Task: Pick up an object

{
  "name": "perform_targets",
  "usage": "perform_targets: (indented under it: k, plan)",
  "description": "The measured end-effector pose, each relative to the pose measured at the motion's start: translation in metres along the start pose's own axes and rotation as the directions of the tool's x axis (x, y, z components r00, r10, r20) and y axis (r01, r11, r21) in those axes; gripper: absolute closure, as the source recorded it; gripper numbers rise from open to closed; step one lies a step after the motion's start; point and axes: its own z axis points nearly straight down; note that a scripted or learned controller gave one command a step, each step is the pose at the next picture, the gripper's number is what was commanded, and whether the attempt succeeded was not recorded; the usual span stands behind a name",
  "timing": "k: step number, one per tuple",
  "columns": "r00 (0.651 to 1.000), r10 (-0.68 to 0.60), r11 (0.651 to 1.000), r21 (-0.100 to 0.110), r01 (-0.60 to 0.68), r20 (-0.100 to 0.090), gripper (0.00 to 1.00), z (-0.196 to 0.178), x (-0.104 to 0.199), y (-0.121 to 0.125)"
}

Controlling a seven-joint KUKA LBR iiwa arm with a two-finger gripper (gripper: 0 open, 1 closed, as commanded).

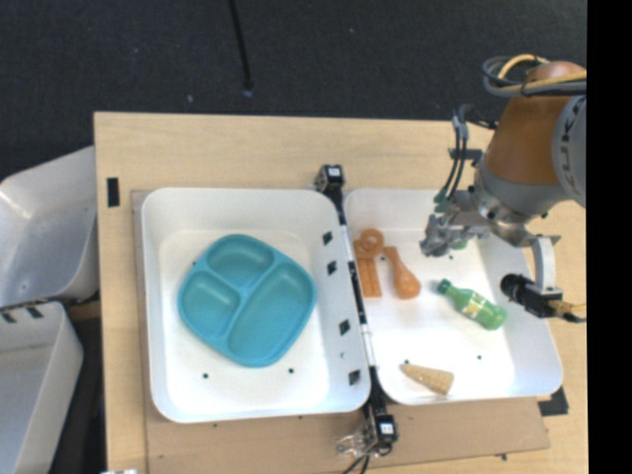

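Right bin [513, 363]: glossy green bottle [472, 303], two tan spoon-shaped pieces [383, 263], pale cone [429, 377]; claw [441, 237] above bin floor, up-left of bottle, spread unreadable; left bin [158, 383]: smooth teal divided plate [246, 299].

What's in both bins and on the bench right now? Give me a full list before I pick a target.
Divided plastic plate: 1, teal, middle of the left white bin.
Wooden spoon-shaped utensils: 2, orange-tan, side by side in the right white bin near the divider.
Small plastic bottle: 1, green, lying on its side right of the utensils.
Cone-shaped piece: 1, tan, near the right bin's front edge.
Wooden bench: 1, light tan, under both bins.
Gripper: 1, grey, above the right bin's back part.
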Motion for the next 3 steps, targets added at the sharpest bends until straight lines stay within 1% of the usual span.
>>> perform_targets:
  k: [1,2,3]
  plan:
    - [1.0,0.002,1.0,0.006,-0.002,-0.002,1.0,0.006,0.0,0.001]
    - [1.0,-0.005,1.0,0.006,0.005,-0.003,1.0,0.005,0.061,0.008]
    - [1.0,-0.004,1.0,0.006,0.004,-0.003,1.0,0.005,0.109,0.012]
